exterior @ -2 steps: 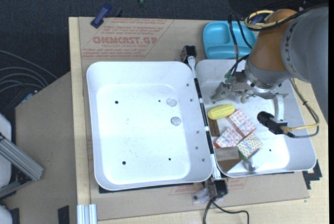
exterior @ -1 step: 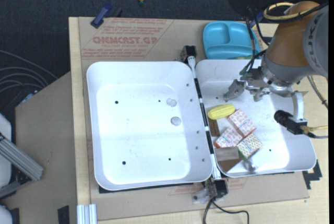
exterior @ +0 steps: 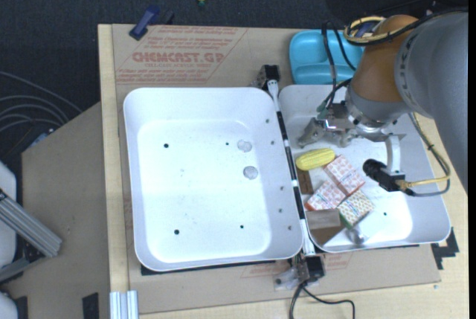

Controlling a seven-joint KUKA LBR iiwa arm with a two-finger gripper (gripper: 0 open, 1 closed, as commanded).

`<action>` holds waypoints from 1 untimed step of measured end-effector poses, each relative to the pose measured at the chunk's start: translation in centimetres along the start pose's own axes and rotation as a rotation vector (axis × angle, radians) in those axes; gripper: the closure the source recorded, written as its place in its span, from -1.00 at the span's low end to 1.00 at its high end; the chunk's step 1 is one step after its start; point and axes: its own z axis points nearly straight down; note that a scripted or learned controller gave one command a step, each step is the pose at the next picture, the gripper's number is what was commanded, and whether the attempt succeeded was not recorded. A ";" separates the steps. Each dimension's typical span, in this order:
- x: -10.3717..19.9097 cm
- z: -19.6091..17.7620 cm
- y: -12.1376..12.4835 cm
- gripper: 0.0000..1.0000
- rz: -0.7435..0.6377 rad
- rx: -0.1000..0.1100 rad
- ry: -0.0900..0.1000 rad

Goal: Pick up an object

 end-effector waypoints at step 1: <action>4.1 -10.1 -6.4 -1.00 -0.001 -0.003 0.001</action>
